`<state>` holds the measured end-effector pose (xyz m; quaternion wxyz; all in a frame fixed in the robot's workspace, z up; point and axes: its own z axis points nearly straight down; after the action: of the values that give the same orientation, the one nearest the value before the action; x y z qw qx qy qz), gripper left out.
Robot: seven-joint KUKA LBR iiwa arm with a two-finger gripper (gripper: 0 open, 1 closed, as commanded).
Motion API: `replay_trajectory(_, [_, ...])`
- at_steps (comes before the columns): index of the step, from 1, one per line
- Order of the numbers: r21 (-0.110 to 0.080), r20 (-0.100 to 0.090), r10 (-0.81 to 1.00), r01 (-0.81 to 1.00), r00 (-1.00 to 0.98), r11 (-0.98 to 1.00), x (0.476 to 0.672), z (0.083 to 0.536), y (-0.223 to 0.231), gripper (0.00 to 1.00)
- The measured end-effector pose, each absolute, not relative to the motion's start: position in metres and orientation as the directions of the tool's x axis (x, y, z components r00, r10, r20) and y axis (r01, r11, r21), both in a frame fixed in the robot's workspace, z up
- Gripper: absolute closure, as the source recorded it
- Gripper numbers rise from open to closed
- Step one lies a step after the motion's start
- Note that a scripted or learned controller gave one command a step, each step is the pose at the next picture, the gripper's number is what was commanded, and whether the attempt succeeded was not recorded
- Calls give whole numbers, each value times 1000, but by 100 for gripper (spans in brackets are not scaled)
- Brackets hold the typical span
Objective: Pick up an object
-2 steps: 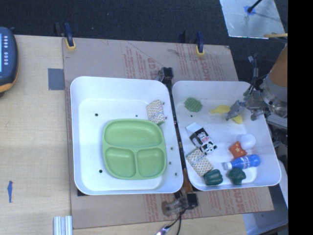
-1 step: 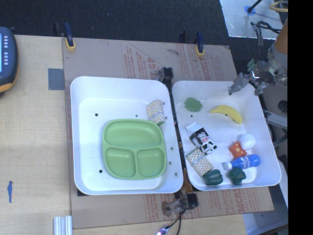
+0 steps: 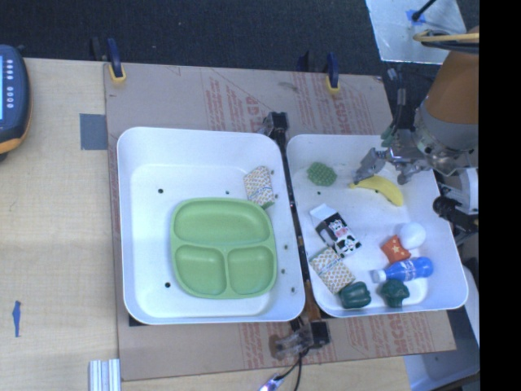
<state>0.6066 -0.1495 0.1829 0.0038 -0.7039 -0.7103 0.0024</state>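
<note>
Clearly the hand (image 3: pixel 383 163) hangs low over the far part of the right bin (image 3: pixel 456 243), its fingers spread apart with nothing between them, and the nearest candidate is the yellow banana (image 3: pixel 381 187), lying just below and beside the fingertips on the bin floor. It looks like a toy fruit (probably light, hollow plastic), so weight should be no worry; the trouble is more likely its smooth, curved skin, which could squirt out sideways under a pinch. My judgement is that the best hold is across the thick middle of the curve, with the fingers closing on its narrow width rather than along its length. A little further from the hand on its left sits a green knobbly ball (image 3: pixel 321 173), likely softer and grippier, a fair second choice if the banana slips.
</note>
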Motion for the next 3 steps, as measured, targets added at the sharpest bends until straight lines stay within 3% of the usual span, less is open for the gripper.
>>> replay_trajectory(1, [-7, -1, 1000, 1000, 1, -1, 560, 180, -214, 0])
replay_trajectory(2, [2, -1, 1000, 1000, -12, 12, 636, 175, -150, 0])
replay_trajectory(3, [-11, 3, 1000, 1000, -9, 9, 581, 149, -89, 0])
